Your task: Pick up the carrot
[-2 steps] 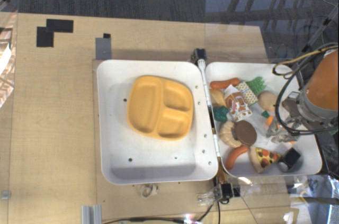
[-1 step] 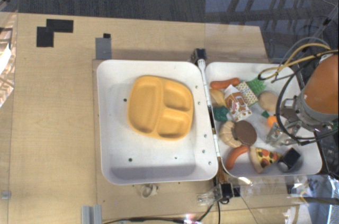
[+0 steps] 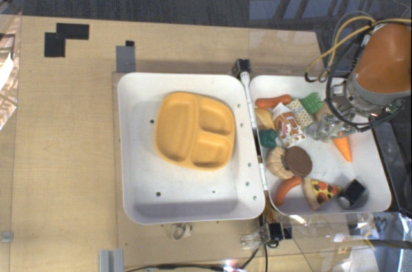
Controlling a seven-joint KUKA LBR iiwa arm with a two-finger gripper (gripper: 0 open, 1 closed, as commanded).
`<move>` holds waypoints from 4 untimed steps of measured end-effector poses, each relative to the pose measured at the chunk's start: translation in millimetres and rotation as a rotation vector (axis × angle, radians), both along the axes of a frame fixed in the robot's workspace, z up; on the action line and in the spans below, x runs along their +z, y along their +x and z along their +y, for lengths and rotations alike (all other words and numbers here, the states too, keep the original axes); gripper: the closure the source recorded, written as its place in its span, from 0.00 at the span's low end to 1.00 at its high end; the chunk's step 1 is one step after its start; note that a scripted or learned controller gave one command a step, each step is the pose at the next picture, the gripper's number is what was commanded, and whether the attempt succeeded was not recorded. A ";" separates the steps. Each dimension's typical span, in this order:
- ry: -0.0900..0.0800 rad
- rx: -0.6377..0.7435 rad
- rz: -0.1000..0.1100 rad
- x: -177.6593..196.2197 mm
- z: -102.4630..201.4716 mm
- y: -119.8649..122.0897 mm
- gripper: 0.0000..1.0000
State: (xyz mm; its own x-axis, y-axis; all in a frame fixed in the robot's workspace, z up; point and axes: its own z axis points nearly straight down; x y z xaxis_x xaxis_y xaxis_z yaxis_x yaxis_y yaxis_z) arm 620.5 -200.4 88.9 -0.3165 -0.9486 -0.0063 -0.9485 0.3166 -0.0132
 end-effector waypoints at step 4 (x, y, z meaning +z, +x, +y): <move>0.004 0.293 0.002 -0.4 0.2 -9.1 0.00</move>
State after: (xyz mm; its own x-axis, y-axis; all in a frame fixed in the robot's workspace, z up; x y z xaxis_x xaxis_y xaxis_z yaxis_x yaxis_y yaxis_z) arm 611.4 -200.2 88.5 -0.0295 -0.9995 -0.0096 -0.9995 0.0296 -0.0102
